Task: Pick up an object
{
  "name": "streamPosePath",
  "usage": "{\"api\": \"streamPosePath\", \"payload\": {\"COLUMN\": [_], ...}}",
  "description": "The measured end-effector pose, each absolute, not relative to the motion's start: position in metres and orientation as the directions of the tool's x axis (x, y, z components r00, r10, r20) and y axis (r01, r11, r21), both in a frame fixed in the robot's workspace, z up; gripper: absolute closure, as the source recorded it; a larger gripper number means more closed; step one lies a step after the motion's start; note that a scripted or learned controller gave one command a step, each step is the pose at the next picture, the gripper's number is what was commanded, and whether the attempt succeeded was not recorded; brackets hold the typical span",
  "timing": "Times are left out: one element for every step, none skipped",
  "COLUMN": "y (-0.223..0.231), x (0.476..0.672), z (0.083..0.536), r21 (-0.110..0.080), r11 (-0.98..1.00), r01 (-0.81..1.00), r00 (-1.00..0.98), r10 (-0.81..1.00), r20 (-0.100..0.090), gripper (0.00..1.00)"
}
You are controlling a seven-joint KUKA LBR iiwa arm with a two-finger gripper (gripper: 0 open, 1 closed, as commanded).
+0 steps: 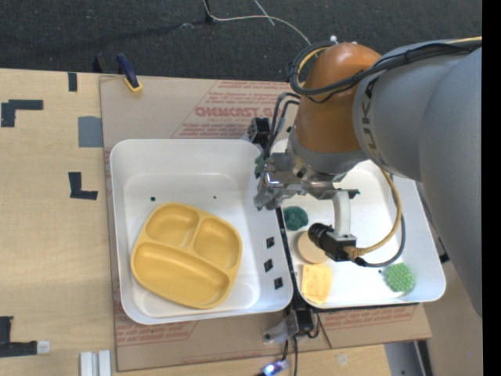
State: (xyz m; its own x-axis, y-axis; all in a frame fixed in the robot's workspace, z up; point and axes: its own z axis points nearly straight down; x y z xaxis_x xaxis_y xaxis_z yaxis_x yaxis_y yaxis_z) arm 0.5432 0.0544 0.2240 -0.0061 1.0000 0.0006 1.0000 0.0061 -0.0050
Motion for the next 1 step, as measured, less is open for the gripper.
{"api": "streamPosePath", "payload": {"y": [0.0881], "x": [0.5116], "z": [0.2249], "r21": [-0.006], "r11": [0.005], "r01": [1.000], "r00": [-0.005], "r10": [1.000], "r20": [0.000], "gripper": [1.00]}}
